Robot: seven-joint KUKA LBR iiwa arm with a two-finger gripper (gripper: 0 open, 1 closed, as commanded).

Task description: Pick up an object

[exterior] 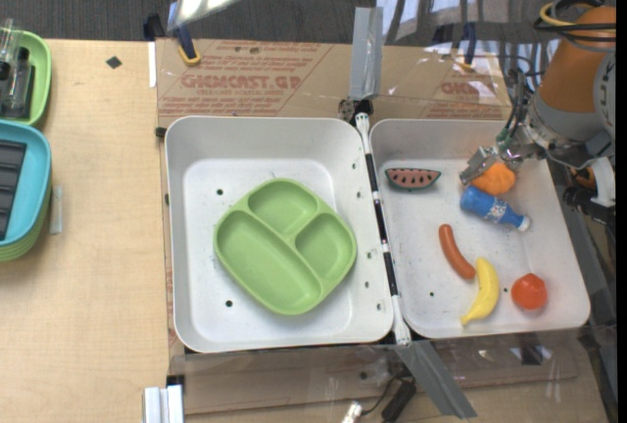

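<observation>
The gripper (487,164) sits low over the upper part of the right bin (578,299), reaching in from the 3 o'clock side. Its metal fingers (479,160) lie right against the top left of an orange ball-like fruit (496,179), but whether they are apart, together or clamped on the fruit cannot be told from this slanted view.

Just at 6 o'clock of that fruit, touching or nearly so, lies a blue bottle (493,208) on its side with its white cap pointing toward 4 o'clock. At 9 o'clock of the fingers, near the bin's left wall, rests a watermelon slice (412,178). Further toward 6 o'clock lie a red sausage (456,251), a yellow banana (481,291) just beside it, and a small red-orange tomato (529,292) at the banana's 3 o'clock.

The left bin (186,215) holds a green divided plate (285,246). Both bins rest on the bench (88,313).
</observation>
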